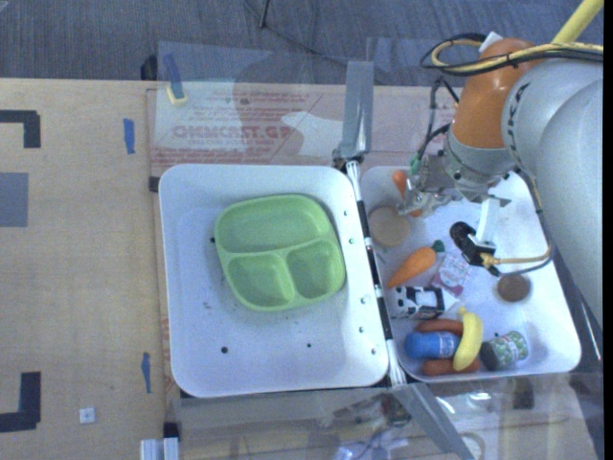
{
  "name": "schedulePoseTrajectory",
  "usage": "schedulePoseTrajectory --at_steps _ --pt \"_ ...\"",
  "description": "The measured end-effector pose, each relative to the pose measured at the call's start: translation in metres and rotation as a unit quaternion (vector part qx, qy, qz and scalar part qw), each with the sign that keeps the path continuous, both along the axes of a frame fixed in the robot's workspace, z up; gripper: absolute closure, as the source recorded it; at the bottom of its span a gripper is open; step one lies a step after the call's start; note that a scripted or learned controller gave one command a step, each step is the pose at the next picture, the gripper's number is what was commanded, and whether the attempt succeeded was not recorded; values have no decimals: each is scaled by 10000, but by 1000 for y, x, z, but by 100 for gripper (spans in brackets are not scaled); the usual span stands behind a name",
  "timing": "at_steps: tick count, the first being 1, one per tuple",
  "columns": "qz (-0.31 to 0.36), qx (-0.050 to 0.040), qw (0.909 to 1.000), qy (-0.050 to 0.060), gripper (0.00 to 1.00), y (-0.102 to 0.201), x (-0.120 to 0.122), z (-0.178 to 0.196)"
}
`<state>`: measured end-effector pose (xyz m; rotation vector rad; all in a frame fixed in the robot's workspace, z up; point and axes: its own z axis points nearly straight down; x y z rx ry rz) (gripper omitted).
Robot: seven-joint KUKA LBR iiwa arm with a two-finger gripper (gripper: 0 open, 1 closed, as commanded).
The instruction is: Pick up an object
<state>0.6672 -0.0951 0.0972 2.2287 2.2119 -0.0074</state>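
Gripper [414, 199], finger state unclear, above right bin's [560, 348] far-left corner beside brown disc [388, 226]. Disc: probably light, stiff, flat; best pinched across its rim.

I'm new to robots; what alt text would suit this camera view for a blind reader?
Seen from above, a grey robot arm's end effector hangs over the right bin, which holds a toy carrot, a banana and other small items. The left bin holds a green divided plate.
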Motion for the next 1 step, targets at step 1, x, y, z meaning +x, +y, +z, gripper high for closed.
schedulePoseTrajectory --at_steps 1 --pt "217 19 9998 -22 100 64 -9 120"
